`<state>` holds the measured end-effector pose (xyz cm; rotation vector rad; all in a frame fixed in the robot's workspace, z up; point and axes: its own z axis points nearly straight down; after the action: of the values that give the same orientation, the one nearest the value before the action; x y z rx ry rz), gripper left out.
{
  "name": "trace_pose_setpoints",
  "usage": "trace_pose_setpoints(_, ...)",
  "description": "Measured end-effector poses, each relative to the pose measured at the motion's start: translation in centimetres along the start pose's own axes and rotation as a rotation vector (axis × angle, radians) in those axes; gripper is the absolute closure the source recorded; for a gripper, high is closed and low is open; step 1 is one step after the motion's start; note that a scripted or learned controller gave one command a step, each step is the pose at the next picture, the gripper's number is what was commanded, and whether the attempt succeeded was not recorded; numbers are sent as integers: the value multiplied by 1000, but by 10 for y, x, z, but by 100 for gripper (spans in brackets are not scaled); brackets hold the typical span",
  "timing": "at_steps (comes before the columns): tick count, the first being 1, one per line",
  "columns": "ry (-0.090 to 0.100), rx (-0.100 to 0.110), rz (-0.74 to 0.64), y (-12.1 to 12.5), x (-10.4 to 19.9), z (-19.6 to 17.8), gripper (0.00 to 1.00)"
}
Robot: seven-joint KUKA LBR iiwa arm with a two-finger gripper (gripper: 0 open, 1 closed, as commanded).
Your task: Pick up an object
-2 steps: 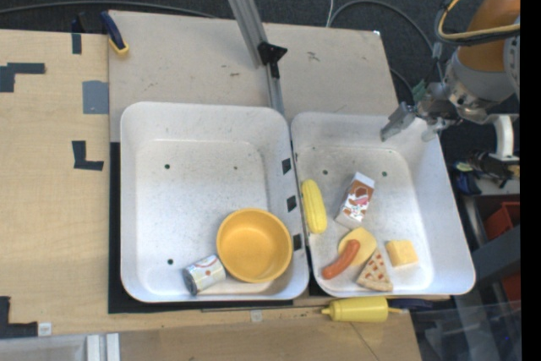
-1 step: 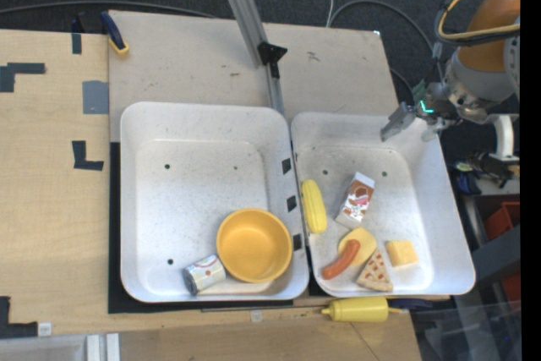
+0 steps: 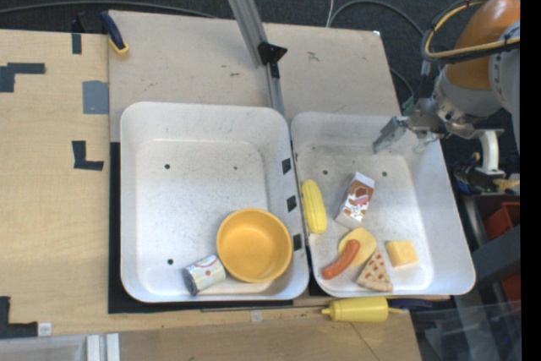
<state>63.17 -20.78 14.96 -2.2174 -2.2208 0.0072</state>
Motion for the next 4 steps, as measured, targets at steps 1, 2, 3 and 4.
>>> trace_pose_setpoints(1, 1, 2, -1, -2, 9, 62, 0)
trace_pose_setpoints(2, -1, -3, 0, -2, 9, 61, 0)
trace_pose_setpoints(3, -1, -3, -2, -2, 10, 51, 100)
trace_pose_setpoints(4, -1, -10, 0, 4, 4, -9, 100)
